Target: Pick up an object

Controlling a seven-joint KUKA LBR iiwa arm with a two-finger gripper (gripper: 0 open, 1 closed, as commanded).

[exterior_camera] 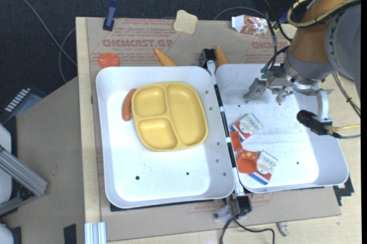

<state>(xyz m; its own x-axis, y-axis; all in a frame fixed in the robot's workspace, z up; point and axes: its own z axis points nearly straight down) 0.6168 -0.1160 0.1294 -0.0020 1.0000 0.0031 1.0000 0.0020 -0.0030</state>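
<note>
My gripper (266, 94) hangs over the far part of the right bin (321, 162), open, its fingers spread with nothing between them. Below it in that bin lie a small white and orange carton (248, 124), a red piece (234, 138) against the bin's left wall, a red round piece (246, 163) and a white, blue and red packet (266, 164). The carton is the closest, a little nearer the camera than the fingertips. In the left bin (166, 180) a yellow divided plate (169, 115) rests with a red sausage (127, 105) beside its left edge.
Behind the bins on the bench lie a bread slice (184, 21), a carrot (164, 58), an orange disc (108, 59), a blue piece (110, 15) and a small milk carton (250, 24). A black clamp (207, 56) sits where the bins meet. Cables trail along the arm at right.
</note>
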